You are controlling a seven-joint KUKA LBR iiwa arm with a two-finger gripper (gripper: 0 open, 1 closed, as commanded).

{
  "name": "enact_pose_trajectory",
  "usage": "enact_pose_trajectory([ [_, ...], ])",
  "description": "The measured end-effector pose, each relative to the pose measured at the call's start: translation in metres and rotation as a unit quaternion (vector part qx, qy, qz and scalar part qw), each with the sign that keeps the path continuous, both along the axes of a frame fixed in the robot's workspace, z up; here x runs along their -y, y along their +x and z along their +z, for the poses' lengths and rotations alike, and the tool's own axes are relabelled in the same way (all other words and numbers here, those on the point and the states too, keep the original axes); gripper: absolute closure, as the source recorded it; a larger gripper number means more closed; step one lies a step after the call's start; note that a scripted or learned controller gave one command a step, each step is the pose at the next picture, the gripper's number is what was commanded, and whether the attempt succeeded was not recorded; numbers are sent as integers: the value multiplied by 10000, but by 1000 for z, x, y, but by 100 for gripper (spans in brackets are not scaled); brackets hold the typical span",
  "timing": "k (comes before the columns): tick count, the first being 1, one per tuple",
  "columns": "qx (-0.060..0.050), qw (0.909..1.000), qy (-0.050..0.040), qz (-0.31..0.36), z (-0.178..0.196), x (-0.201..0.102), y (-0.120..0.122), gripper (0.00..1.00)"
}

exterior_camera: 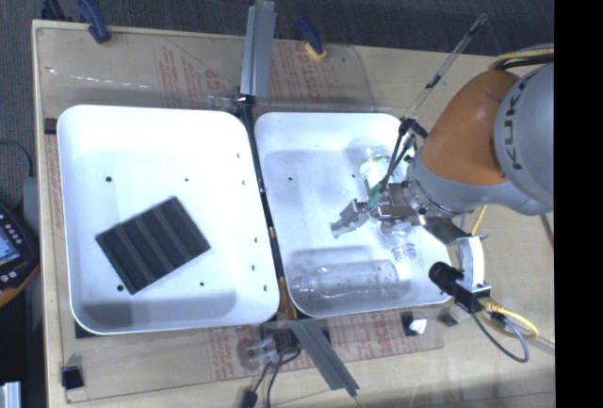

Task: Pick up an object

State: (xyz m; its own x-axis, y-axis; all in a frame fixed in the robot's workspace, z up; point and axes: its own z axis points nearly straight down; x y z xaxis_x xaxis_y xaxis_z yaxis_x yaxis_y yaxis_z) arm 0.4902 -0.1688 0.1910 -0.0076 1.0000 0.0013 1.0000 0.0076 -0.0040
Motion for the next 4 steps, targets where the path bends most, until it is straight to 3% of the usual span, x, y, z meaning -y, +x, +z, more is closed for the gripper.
enact_pose_trajectory([
  [1,15,9999,-4,102,13,28,13,0],
  [2,15,9999,-5,101,13,28,13,0],
  [3,5,9998,-7,-181,3,41,82,0],
  [4,1,9981,6,616,-27,34,86,0],
])
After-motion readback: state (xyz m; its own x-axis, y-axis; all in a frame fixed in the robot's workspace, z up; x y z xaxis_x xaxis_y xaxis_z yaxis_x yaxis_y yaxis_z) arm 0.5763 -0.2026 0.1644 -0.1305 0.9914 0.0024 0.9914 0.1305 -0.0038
